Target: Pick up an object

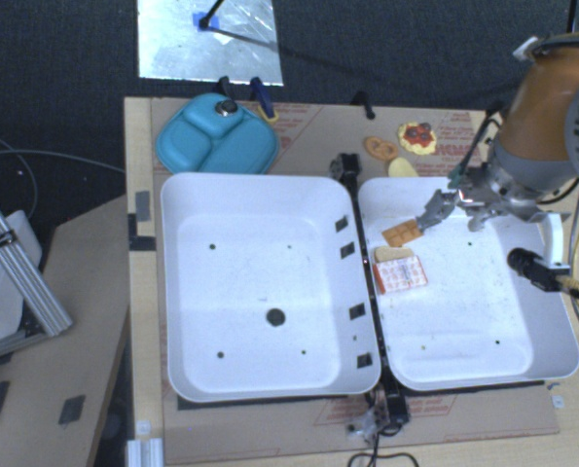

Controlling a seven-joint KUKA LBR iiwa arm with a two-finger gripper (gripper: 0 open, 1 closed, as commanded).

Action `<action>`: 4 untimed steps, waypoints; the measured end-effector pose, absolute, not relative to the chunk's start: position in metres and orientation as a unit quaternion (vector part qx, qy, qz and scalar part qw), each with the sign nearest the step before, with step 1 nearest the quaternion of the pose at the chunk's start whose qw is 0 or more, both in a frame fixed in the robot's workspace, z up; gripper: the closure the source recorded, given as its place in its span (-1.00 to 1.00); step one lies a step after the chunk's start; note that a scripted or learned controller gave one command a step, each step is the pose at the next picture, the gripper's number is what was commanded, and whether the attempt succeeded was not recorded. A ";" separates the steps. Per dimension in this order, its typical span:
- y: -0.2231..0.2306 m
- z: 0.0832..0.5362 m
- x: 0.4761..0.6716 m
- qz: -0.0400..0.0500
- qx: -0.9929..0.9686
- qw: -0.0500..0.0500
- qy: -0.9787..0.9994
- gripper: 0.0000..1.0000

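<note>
Risk sits at the claw (433, 209), hovering beside a flat orange cracker-like piece (402, 232) in the right white bin (552, 358); whether its fingers are parted I cannot tell, and a shallow approach may nudge it away.

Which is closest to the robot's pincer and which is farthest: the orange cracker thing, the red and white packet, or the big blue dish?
1. The orange cracker, in the right bin right by the pincer.
2. The red and white packet, lower in the same bin, near its left wall.
3. The blue dish, far off on the bench behind the left bin.
</note>
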State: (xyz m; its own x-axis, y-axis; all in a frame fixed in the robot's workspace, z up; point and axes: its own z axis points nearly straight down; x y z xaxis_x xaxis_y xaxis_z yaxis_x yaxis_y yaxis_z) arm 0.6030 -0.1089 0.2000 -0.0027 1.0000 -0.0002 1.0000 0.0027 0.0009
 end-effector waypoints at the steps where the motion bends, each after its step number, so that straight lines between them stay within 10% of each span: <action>1: -0.052 0.186 0.665 0.003 0.703 0.002 0.711 -1.00; 2: -0.103 0.109 0.616 -0.002 0.708 -0.002 0.706 -1.00; 3: -0.085 0.085 0.672 0.002 0.705 0.002 0.709 -1.00; 4: -0.024 0.141 0.671 0.007 0.705 -0.003 0.709 -1.00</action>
State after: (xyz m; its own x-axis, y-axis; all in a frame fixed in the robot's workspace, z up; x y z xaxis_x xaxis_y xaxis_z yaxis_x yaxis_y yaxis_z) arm 0.6709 -0.0242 0.1409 -0.0066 0.9999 0.0150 1.0000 0.0066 0.0052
